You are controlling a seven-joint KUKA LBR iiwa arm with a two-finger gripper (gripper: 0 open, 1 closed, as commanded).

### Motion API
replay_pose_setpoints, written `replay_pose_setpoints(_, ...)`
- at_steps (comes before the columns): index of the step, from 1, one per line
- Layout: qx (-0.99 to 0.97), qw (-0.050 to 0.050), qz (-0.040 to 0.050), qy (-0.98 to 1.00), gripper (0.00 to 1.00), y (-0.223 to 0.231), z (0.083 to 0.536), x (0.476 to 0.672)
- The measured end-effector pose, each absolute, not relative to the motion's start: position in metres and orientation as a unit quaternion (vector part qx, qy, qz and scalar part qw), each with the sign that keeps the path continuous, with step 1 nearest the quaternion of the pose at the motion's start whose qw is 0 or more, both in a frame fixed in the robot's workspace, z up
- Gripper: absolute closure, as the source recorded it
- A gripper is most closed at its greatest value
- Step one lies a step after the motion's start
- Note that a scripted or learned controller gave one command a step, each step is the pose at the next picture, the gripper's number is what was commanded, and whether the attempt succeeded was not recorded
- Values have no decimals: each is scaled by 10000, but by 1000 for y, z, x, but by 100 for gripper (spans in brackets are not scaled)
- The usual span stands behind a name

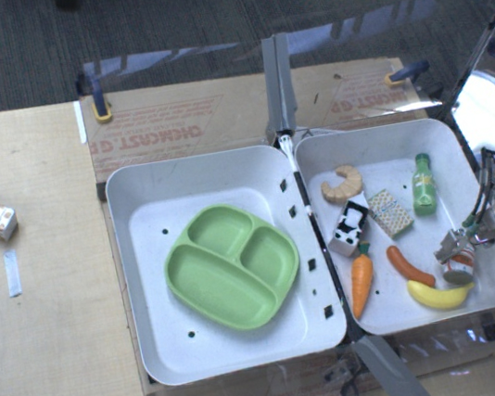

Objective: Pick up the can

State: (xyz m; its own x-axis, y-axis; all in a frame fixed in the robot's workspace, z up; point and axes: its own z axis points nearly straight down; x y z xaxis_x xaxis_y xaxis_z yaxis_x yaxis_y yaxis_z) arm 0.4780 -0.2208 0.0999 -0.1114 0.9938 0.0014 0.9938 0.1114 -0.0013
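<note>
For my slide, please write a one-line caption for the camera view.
End effector low over the can in the right bin, beside a banana; green plate in the left bin.

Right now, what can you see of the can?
The can is small, with a dull grey metallic look. It lies in the right bin, near its right wall. The gripper sits directly over it and hides part of it. A banana lies just below-left. Any label is too small to read.

Green tray matt plastic; white bins smooth plastic; bench pale wood.
</note>
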Motion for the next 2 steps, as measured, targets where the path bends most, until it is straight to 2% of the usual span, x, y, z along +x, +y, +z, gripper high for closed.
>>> replay_pose_setpoints(1, -7269, 3, 7, -6868, 100, -174, 180, 482)
replay_pose_setpoints(2, -8041, 2, 11, -5945, 100, -122, 217, 478)
